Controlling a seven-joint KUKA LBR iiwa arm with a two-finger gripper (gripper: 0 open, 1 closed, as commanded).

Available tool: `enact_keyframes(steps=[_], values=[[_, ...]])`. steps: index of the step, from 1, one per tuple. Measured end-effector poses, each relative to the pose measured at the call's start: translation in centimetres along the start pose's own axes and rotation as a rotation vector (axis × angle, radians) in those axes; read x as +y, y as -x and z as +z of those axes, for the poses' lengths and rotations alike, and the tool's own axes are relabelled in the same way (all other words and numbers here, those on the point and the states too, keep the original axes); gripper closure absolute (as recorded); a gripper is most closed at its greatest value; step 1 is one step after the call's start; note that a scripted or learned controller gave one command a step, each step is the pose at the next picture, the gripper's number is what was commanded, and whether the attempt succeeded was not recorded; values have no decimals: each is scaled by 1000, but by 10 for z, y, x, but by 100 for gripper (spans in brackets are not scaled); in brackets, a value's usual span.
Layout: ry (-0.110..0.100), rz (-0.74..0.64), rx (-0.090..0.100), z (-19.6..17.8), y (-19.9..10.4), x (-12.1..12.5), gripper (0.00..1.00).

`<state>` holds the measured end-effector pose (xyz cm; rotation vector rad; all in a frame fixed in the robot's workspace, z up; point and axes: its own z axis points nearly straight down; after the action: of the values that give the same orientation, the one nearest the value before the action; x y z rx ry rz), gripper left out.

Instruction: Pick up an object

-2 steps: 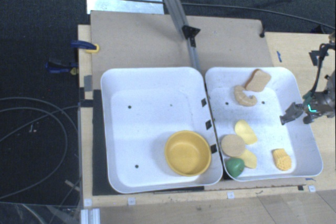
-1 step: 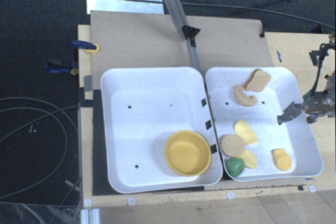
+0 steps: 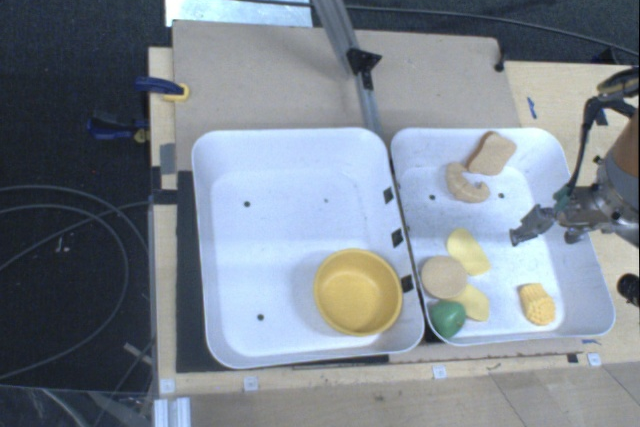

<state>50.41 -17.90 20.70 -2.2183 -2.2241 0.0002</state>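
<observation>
White plastic bins, two of them side by side on the bench: left bin mid-frame, right bin toward the right edge. Camera view: the gripper hangs over the right bin's right half, arm coming in from the right edge; nothing visible between its tips, and whether they are apart or together can't be told at this size. Nearest candidates are the yellow chip-like piece just left of the gripper and the corn cob below it near the lower right corner. Judgement: to do the pick well, centre over one isolated item, corn cob looks cleanest, well apart from neighbours; avoid the clustered lower-left corner. Counts, right bin: one bread slice touching one pale ring-shaped piece at the top, one tan round disc, one green fruit, two yellow chip pieces (second one), one corn cob. Left bin: one yellow bowl, lower right.
</observation>
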Motion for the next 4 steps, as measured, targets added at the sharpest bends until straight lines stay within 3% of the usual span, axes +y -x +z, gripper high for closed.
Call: enact_keyframes(steps=[2, 3, 4], values=[[-2, 2, 1, 115, 0, -1, 0], [4, 2, -1, 101, 1, 0, 100], [7, -2, -3, 52, 5, 11, 100]])
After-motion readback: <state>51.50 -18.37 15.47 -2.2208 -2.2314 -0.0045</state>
